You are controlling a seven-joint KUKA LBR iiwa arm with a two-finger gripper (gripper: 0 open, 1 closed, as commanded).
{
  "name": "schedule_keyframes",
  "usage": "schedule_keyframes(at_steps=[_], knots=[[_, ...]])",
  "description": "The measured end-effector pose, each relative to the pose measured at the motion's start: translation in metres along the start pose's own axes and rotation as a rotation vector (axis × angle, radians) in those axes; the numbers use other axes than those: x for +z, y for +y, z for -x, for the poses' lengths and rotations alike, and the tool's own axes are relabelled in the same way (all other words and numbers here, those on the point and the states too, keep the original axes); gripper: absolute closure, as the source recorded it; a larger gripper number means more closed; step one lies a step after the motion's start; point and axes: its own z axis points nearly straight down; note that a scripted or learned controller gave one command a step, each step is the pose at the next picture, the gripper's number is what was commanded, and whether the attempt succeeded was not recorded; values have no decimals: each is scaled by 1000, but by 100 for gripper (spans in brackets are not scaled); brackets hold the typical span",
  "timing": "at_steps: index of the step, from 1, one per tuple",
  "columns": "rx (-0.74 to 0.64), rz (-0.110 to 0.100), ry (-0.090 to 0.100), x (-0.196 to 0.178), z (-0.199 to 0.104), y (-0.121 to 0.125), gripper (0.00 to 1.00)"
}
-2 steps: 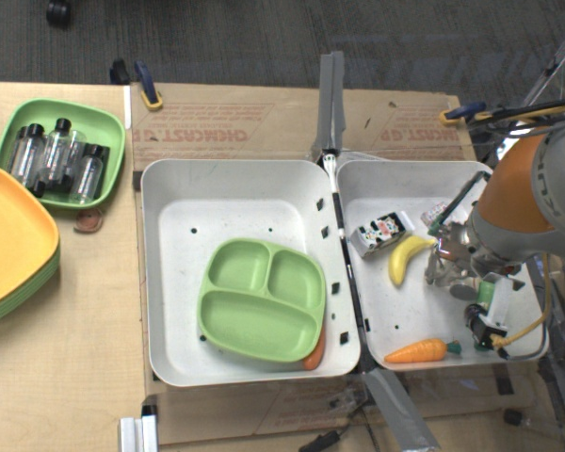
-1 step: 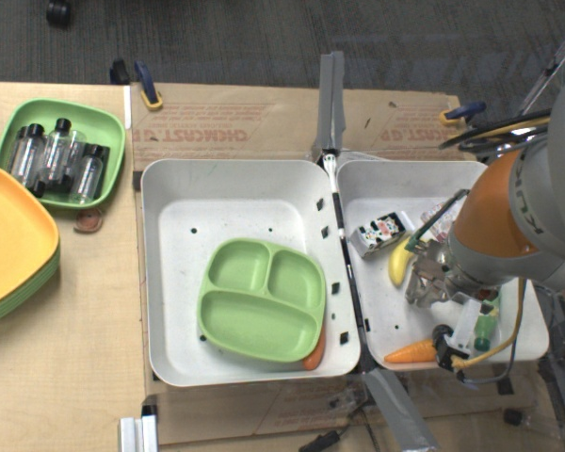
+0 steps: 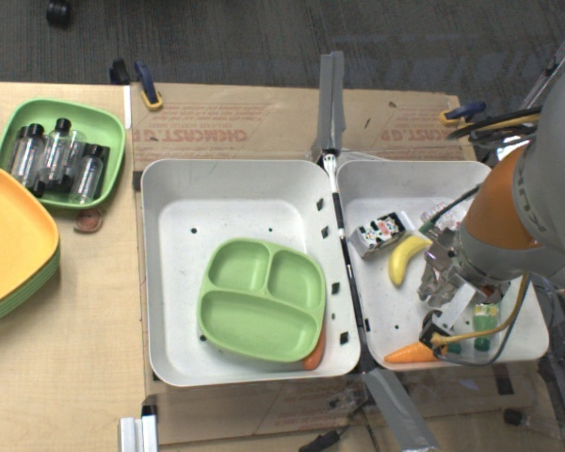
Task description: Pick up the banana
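The yellow banana [image 3: 406, 257] lies curved on the floor of the right bin [image 3: 377, 323], near its middle. My gripper [image 3: 437, 281] hangs just to the right of the banana and slightly nearer the front, low over the bin floor. The banana lies free beside the gripper, not held. The grey arm with its orange band [image 3: 497, 217] comes in from the right above it.
A small printed box [image 3: 379, 232] sits just behind the banana. An orange carrot [image 3: 410, 353] and a green and yellow item [image 3: 483, 328] lie at the right bin's front. The left bin [image 3: 169, 252] holds a green divided plate [image 3: 264, 299]. A tray of bottles [image 3: 61, 153] and yellow plates [image 3: 14, 252] sit on the bench's left.
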Motion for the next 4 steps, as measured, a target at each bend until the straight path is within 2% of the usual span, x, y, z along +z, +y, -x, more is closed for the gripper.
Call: schedule_keyframes(at_steps=[1, 2, 3, 4], knots=[[131, -1, 0, 10, 29, 17, 100], [600, 0, 1, 9, 4, 88, 100], [546, -2, 1, 10, 21, 13, 100], [620, -3, 2, 10, 60, 48, 100]])
